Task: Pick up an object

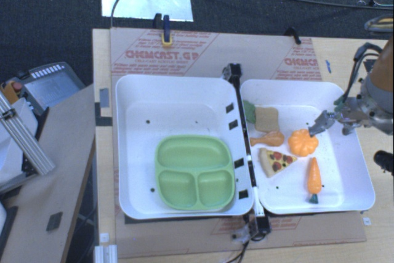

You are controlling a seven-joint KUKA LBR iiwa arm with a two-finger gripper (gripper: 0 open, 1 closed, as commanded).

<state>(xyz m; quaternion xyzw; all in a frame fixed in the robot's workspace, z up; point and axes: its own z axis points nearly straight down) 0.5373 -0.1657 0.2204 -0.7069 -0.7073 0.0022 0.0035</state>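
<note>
Your two-finger gripper (321, 124), jaws apart and empty, hangs just beside the orange plastic pumpkin (303, 142), near the right bin's (357, 194) right wall, likely lining up a grasp.

"CHEMCAST GP" printed red on backing sheet (161, 53).

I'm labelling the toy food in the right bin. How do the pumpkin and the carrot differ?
The pumpkin is round and squat; the carrot is long and tapered. The pumpkin is all orange as far as shows; the carrot has a dark green tip at its near end. The pumpkin lies right beside the gripper; the carrot lies nearer the bin's front rim. Both are orange and rest on the right bin's floor.
</note>
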